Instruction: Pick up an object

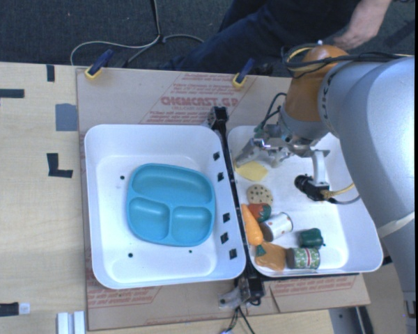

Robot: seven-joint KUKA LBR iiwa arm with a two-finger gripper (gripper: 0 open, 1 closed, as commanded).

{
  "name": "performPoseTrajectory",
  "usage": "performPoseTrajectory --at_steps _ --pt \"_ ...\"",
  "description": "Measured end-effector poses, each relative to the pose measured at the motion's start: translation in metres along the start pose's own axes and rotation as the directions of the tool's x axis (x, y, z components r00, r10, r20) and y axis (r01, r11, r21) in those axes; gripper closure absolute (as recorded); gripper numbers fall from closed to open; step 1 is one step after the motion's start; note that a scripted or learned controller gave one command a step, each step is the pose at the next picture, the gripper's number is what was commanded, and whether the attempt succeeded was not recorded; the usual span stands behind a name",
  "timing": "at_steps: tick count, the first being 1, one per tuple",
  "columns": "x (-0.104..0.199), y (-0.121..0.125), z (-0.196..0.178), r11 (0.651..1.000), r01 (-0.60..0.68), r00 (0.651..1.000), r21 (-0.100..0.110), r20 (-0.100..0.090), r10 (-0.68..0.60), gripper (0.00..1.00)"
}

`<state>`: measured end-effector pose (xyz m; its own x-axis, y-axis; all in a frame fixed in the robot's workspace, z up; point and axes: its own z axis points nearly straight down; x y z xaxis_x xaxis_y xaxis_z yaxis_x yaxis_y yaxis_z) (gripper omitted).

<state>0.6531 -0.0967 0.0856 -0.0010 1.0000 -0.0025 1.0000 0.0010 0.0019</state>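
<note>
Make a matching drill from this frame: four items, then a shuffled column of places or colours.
Items:
1. divided plate
2. yellow wedge
3. dark green object
4. tool

Descriptions:
A. near the right bin's front right corner
B. light blue, lying in the left bin
C. at the back of the right bin, above the yellow wedge
D. pale yellow, near the right bin's back left, beside the divider

Pairs: 1-B, 2-D, 3-A, 4-C
</note>
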Motion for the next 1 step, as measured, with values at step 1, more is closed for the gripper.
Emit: performPoseTrajectory --at_steps 1 --pt "-0.0024 0.0116 0.0003 1.000 0.001 1.000 0.001 -0.002 -0.001 0.00"
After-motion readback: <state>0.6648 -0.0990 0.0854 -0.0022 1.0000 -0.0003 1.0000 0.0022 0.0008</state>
